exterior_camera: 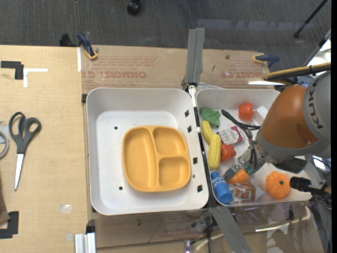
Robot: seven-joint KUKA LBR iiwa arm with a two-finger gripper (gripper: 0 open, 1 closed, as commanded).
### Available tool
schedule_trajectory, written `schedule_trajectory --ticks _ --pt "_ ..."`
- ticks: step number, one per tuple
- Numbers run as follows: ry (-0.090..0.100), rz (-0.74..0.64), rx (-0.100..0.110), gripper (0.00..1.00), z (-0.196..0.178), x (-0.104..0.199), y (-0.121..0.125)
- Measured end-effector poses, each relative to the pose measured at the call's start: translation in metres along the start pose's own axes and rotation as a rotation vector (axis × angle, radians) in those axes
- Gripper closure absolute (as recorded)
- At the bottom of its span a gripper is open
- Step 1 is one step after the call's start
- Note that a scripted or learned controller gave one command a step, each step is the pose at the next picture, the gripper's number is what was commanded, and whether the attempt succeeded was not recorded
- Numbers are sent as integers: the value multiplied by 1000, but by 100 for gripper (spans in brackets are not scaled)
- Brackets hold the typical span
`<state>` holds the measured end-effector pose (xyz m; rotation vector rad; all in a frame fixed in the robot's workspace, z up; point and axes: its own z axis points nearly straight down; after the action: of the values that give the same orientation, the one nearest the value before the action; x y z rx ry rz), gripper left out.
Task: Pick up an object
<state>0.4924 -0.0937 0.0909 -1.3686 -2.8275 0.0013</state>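
Observation:
My gripper (241,167) reaches down into the right bin (231,95), under the orange band of the arm (287,121). Its tip sits right over a small orange piece (240,176) in the bin's front middle. Close around it lie a blue bottle (221,189), a brown carton (245,193), a red item (227,152) and an ear of yellow corn (214,151). An orange pumpkin (277,185) rests to the right of the gripper. The arm hides part of the bin's right side.
Further back in the right bin are a banana (206,130), a green toy (210,114), a red-and-white packet (230,136) and a red tomato (246,110). The left bin (100,141) holds a yellow divided plate (156,157). Scissors (22,136) lie on the bench at far left.

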Motion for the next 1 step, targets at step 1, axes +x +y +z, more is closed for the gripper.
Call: schedule_trajectory --ticks 1 --pt "-2 -13 -2 0 -1 1 -17"
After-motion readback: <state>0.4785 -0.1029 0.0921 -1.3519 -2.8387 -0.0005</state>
